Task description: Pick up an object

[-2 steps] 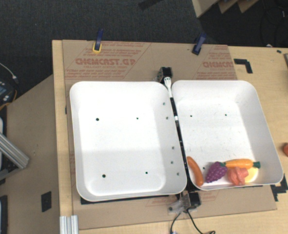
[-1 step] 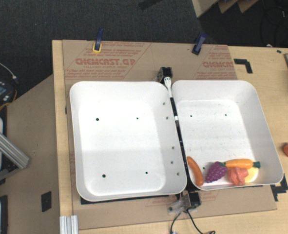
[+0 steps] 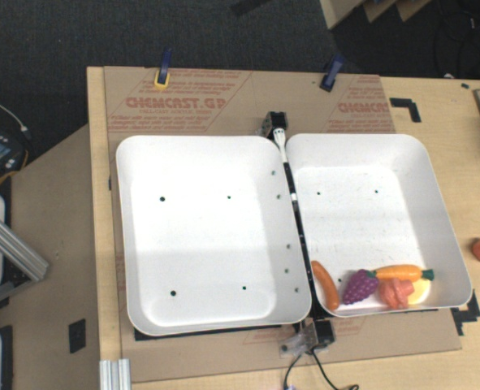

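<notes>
A: Stock count, please. Bins?

B: Two white bins: left bin [image 3: 199,234], right bin [image 3: 369,210], at its 3 o'clock.

A: Contents?

B: Five toy foods, all at the right bin's 6 o'clock edge: one sausage [image 3: 325,284], one purple grape bunch [image 3: 359,286], one carrot [image 3: 402,272], one red piece [image 3: 393,292], one yellow piece [image 3: 419,292].

A: Clamps?

B: Two, at 12 o'clock: one yellow-tipped [image 3: 163,69], one blue [image 3: 332,72].

smooth matt white plastic bins [image 3: 199,315] on brown cardboard sheet [image 3: 248,96].

Brown board [image 3: 248,96] (printed) clamped by two clips [image 3: 163,71].
</notes>
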You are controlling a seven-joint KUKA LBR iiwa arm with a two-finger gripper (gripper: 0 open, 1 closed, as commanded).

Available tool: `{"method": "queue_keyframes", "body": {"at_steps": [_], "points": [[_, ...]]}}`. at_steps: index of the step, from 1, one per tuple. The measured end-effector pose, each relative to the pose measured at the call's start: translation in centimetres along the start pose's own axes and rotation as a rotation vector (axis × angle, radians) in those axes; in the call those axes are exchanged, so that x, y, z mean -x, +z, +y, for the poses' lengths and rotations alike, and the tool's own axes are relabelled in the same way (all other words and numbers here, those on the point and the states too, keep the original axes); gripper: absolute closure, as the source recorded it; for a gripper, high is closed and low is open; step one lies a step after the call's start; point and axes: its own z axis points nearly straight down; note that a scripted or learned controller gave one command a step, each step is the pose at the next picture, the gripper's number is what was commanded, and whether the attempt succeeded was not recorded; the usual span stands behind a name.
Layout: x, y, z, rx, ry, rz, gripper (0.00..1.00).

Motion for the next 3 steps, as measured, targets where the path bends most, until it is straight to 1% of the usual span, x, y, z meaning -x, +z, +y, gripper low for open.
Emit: {"method": "queue_keyframes", "body": {"at_steps": [1,2,3], "points": [[-0.1,5.6,-0.1,-0.012,0.001,0.005,1.00],[0.0,2.3,0.0,0.000,0.000,0.000,1.00],[-0.1,6.8,-0.1,-0.011,0.001,0.005,1.00]]}}
